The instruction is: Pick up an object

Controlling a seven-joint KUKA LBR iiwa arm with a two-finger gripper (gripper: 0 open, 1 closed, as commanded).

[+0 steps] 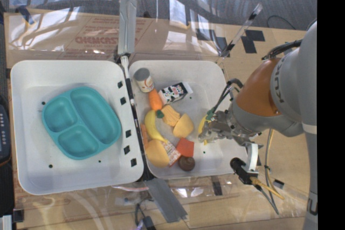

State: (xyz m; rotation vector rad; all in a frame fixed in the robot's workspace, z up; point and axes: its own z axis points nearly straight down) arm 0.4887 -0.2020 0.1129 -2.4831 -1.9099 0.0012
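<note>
We see two white bins side by side on the bench. The left bin [32, 116] holds a teal divided plate [81, 122]. The right bin [215, 75] holds a cluster of toy food. The grey arm [280, 99] with its orange band reaches in from the right, and its gripper [207, 132] sits low over the right bin's right side, beside a small yellow piece [202, 125]; we cannot tell how it is set or whether it grips anything. In the pile lie a banana [151, 125], a yellow wedge [183, 125], a milk carton [175, 92], a can [144, 80], a carrot [155, 99], a red block [185, 147] and a brown ball [187, 163].
</note>
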